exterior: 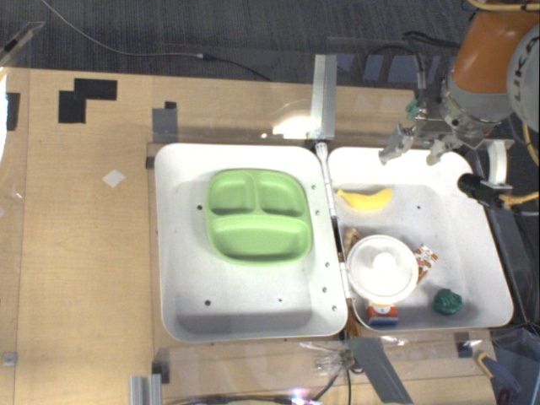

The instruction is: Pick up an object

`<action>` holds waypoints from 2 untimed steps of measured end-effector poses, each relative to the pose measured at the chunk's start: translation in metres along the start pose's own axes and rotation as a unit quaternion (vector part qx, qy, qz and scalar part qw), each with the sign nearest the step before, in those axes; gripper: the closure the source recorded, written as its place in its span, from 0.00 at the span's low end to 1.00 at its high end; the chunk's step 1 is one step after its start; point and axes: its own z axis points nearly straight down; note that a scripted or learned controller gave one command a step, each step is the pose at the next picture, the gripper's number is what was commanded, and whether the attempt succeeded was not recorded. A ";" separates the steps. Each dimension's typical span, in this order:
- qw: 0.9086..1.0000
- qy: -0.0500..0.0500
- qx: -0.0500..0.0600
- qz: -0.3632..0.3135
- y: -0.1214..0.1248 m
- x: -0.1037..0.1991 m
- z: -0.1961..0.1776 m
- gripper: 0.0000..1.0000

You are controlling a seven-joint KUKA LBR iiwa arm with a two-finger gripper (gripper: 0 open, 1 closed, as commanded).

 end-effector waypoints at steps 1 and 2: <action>1.000 0.000 -0.002 0.017 -0.027 0.011 0.144 0.00; 1.000 0.000 -0.001 0.001 -0.053 0.070 0.045 0.00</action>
